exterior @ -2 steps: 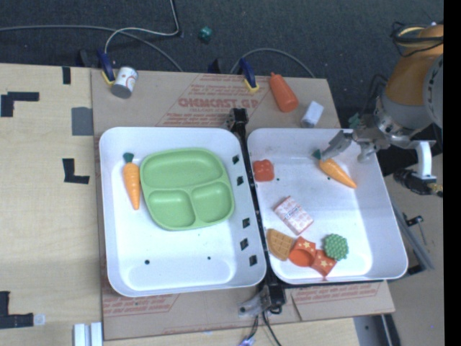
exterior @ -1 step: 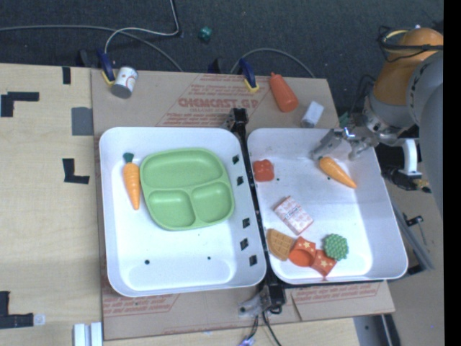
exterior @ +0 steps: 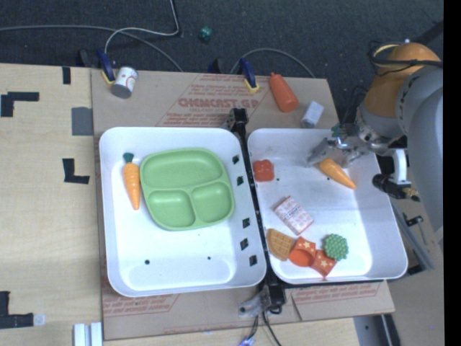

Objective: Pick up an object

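Orange cone (exterior: 337, 172) lies near the right bin's (exterior: 382, 265) far right corner, the gripper (exterior: 328, 152) just above it.
Its fingers are spread, gripping nothing (the cone sits beside them); the bins rest on cardboard (exterior: 209, 99) over a pale wooden bench (exterior: 43, 193).

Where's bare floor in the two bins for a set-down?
Left bin: a wide bare strip along the near wall, below the green divided plate; the toy carrot fills the left margin. Right bin: bare middle between the pink wrapped block and the right wall. Crowded: its near-left corner, around the green broccoli piece, and near the gripper at the orange cone.
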Controlling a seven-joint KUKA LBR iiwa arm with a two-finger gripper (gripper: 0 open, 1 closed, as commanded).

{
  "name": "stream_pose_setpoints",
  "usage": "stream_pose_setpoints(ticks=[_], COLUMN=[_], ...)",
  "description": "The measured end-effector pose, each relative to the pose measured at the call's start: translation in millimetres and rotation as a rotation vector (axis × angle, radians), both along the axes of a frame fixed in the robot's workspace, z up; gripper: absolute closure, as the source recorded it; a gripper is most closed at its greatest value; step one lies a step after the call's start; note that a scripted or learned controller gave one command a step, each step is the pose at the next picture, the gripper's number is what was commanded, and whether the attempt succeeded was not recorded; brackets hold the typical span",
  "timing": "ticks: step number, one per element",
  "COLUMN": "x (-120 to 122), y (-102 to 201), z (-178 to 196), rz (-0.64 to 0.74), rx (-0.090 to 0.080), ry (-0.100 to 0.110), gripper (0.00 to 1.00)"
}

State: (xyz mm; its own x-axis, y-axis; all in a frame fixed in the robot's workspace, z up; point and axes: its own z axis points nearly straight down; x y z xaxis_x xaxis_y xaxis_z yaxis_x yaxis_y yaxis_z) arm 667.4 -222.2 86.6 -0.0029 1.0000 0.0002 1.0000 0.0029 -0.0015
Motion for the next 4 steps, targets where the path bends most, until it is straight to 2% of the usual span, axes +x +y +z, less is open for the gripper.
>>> stream_pose_setpoints(ticks=[1, 2, 3, 4], x=[1.1, -41.6, -43.3, -57.0], y=[-0.6, 54.1, 89.6, 138.3], z=[10.5, 54.0, 84.5, 97.4], rz=[0.002, -0.001, 0.000, 0.000], rx=[-0.006, -0.001, 0.000, 0.000], ry=[-0.005, -0.002, -0.001, -0.001], gripper=[1.00, 1.00, 1.00, 1.00])
